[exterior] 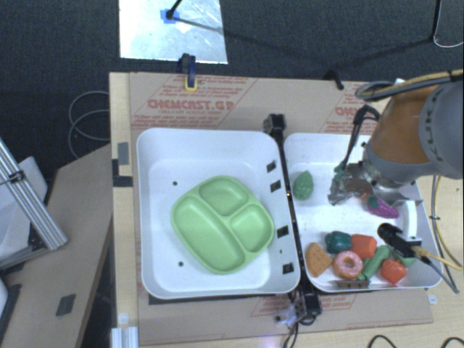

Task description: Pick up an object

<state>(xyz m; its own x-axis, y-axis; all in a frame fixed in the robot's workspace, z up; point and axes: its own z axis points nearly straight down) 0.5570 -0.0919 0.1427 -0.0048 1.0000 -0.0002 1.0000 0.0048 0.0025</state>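
My gripper (341,188) hangs low over the middle of the right bin (319,147), with the grey arm and its orange band reaching in from the right. A green leafy toy (302,185) lies just left of the gripper, apart from it. A purple toy (383,208) lies just right of it, partly under the wrist. Along the bin's front edge sits a cluster: an orange wedge (317,259), a pink donut (348,264), a teal piece (337,241), a red-orange piece (365,246), a green piece (371,267) and a red piece (394,271).
The left bin (167,151) holds a light green divided plate (222,224). Black clips line the wall between the two bins (281,187). Bare white floor shows at the back of the right bin.
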